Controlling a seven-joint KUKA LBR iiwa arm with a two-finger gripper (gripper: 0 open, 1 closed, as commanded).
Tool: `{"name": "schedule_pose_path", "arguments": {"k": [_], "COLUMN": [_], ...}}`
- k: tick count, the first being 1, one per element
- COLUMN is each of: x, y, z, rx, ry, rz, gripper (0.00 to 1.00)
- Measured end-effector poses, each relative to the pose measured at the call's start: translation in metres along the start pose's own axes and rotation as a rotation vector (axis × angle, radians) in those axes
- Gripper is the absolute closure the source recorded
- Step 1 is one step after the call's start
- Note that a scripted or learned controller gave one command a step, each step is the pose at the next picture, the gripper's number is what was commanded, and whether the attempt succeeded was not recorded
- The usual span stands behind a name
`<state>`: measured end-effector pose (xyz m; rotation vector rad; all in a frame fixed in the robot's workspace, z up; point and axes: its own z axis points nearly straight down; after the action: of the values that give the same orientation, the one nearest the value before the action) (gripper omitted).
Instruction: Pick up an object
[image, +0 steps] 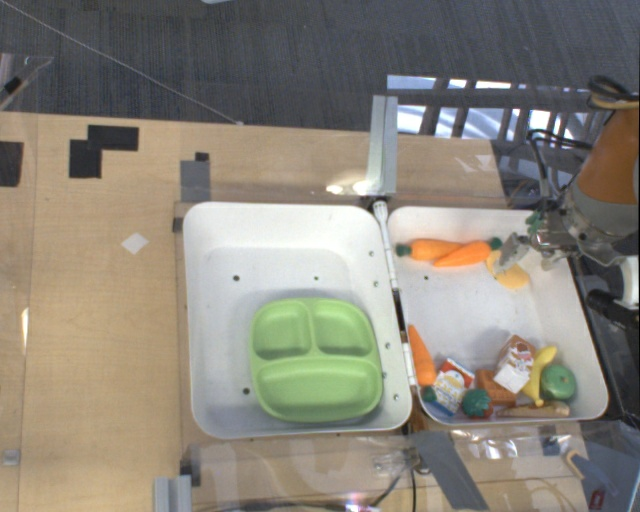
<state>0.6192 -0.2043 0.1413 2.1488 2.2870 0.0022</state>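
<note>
Item 1, gripper (522, 250): metal 2-finger unit at the upper right corner of the right-hand shallow white plastic bin (580, 330), reaching in from the right below the grey arm with its orange band (610, 165). The jaws sit low over the bin floor; whether they are spread or pressed together cannot be told from this angle, and nothing is seen between them.

Item 2, small pale yellow wedge-shaped piece (513, 278): lies on the bin floor just beside and below the gripper. Touching or apart cannot be judged. Likely light and rigid toy food; a pinch across its narrow sides seems best.

Item 3, 2 orange plastic carrots with green tops (455, 250): lie overlapping along the bin's upper wall, just left of the gripper. Probably light, stiff, smooth and tapered, so liable to slip or roll; take hold across the thick middle rather than the tip.

Item 4, third orange carrot (421, 358): against the bin's left wall, near the divider, awkward for finger clearance.

Item 5, heap of small toy groceries (505, 380): lower right of the same bin; includes a printed carton, a yellow banana, a green round fruit. Crowded, so a clean grip looks harder.

Item 6, left-hand shallow white plastic bin (215, 300): holds 1 light green 3-compartment plastic plate (315, 360), flat and wide, poor for pinching except at its rim.

Item 7, pale wooden tabletop (90, 330): carries both bins.
</note>
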Motion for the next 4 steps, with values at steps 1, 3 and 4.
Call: {"name": "schedule_pose_path", "arguments": {"k": [1,3,4], "x": [0.000,0.094,0.101], "y": [0.000,0.050,0.051], "z": [-0.001,0.052,0.052], "rx": [-0.001,0.028,0.026], "ry": [-0.001,-0.004,-0.011], "rz": [0.000,0.074,-0.040], "gripper": [0.00,0.00,0.00]}}
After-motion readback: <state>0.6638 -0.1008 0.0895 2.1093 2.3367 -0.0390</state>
